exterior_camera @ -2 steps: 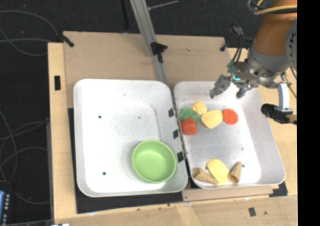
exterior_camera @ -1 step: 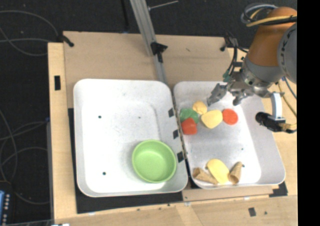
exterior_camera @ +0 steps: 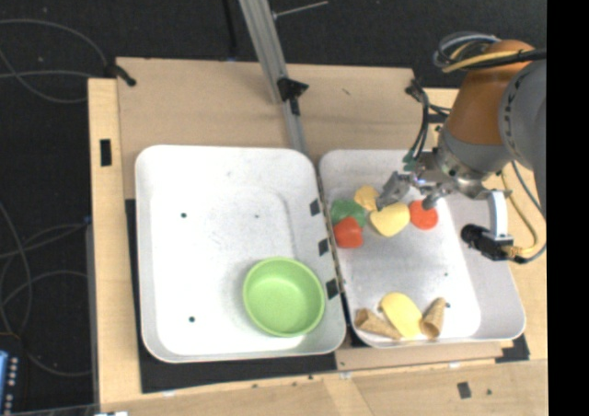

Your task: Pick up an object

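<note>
We have the arm (exterior_camera: 488,115) reaching in from the right, with the hand (exterior_camera: 411,186) low over the upper part of the right bin (exterior_camera: 460,285). It sits right above a tight cluster: a small yellow piece (exterior_camera: 365,196), a larger yellow piece (exterior_camera: 390,219), a red piece (exterior_camera: 424,215) just beside it, and a green-and-red piece (exterior_camera: 348,224) against the bin's left wall. We read the position as lining up on that cluster, most likely the larger yellow or the red one, since both lie just beneath the fingers. We cannot tell whether the hand is spread or closed: the fingers blur into dark wrist hardware and cables, and nothing is clearly seen between them, so we call no grasp. Whether the fingers touch any piece is also unclear from this slant. A second group sits at the bin's near edge, well apart from the hand: another yellow piece (exterior_camera: 400,313) between two tan cones (exterior_camera: 433,317). The left bin (exterior_camera: 184,184) carries a green bowl (exterior_camera: 283,296) near its front right corner, untouched. The crowded cluster is the risk: neighbours touching could be pushed rather than gripped. The arm's upper part is cut off at the frame's right side. A metal pole (exterior_camera: 262,32) crosses the tabletop (exterior_camera: 368,92) behind the bins.
</note>
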Available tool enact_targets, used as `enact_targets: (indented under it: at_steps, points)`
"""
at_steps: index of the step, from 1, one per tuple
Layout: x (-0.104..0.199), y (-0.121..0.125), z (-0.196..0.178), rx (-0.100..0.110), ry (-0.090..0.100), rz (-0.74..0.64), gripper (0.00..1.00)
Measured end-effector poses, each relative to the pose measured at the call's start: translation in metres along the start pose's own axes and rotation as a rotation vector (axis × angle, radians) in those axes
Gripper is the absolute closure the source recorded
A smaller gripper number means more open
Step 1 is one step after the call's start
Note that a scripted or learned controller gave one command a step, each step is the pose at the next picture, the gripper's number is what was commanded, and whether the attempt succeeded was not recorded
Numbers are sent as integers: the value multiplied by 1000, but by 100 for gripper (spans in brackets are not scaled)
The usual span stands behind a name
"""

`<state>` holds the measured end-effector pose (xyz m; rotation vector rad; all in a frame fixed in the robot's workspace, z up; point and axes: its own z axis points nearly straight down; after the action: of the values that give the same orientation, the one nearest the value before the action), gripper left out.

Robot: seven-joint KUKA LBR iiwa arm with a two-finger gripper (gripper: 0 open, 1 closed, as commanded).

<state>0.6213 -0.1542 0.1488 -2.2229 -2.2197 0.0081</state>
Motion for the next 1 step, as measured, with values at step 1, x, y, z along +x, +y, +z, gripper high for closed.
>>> enact_targets:
  at_steps: [1]
  points:
    - [-2, 1, 49, -6, -2, 1, 0]
